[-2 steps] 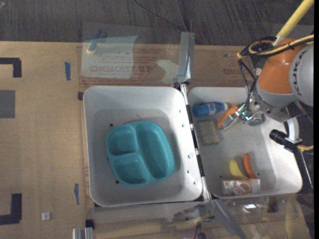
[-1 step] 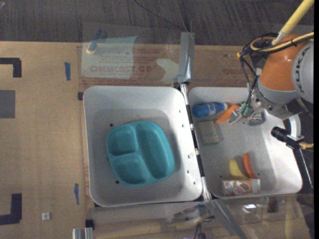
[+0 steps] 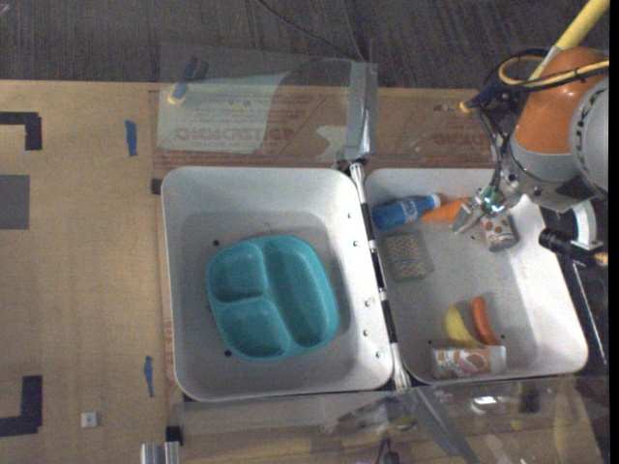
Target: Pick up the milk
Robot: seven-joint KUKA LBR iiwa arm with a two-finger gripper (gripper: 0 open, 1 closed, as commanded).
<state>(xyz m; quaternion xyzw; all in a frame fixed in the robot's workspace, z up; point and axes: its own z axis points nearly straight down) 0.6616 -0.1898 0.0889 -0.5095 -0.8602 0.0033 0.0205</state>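
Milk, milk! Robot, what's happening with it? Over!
Gripper low in right bin's far end, beside carrot. Milk carton lying flat at near edge, untouched. Banana and orange thing lie between them.

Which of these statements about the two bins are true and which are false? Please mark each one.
1. The teal tray lies in the left bin. True.
2. The blue bottle lies in the left bin. False: it lies in the right bin, near the divider at the far side.
3. The gripper is over the right bin. True.
4. The grey sponge lies on the tray. False: it lies in the right bin, just in front of the bottle.
5. The yellow piece and the orange piece lie side by side. True.
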